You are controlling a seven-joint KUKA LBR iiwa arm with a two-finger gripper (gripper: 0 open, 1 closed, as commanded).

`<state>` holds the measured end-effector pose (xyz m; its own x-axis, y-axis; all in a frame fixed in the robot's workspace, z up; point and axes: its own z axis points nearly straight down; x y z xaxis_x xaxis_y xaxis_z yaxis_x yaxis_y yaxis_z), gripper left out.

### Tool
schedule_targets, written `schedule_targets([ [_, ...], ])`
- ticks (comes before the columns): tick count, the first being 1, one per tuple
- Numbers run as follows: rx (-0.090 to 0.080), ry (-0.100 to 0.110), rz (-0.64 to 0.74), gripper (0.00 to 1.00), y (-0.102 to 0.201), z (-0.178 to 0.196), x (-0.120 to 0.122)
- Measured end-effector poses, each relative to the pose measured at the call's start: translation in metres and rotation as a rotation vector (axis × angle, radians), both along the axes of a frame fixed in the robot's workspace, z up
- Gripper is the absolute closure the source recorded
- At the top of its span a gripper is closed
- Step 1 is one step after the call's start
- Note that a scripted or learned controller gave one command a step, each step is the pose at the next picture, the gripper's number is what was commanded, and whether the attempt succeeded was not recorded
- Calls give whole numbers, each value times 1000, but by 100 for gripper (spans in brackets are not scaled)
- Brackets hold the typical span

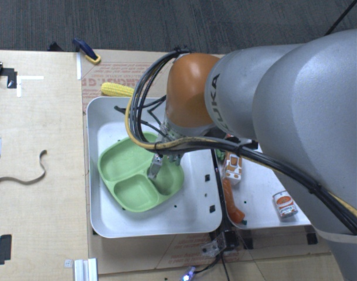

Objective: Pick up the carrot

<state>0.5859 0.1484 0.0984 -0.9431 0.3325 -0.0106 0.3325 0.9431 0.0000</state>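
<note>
Your gripper (pixel 155 167) hangs over the green divided plate (pixel 122 163) in the left bin (pixel 102 215); its grip state I cannot tell. The carrot (pixel 231 202) lies along the right bin's (pixel 295 221) left wall, well apart, ungrasped.

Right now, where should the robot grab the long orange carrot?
Probably around its middle, coming straight down from above. The long orange carrot lies flat in the right white bin, close along the wall between the bins, so the fingers should close across its thin width.
</note>
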Motion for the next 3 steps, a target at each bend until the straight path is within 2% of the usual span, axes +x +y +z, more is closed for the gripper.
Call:
schedule_targets([
  [1, -29, -2, -10, 0, 34, 0, -7],
  [2, -41, -20, -178, 0, 43, 1, -42],
  [3, -42, -14, -604, 0, 41, 1, -60],
])
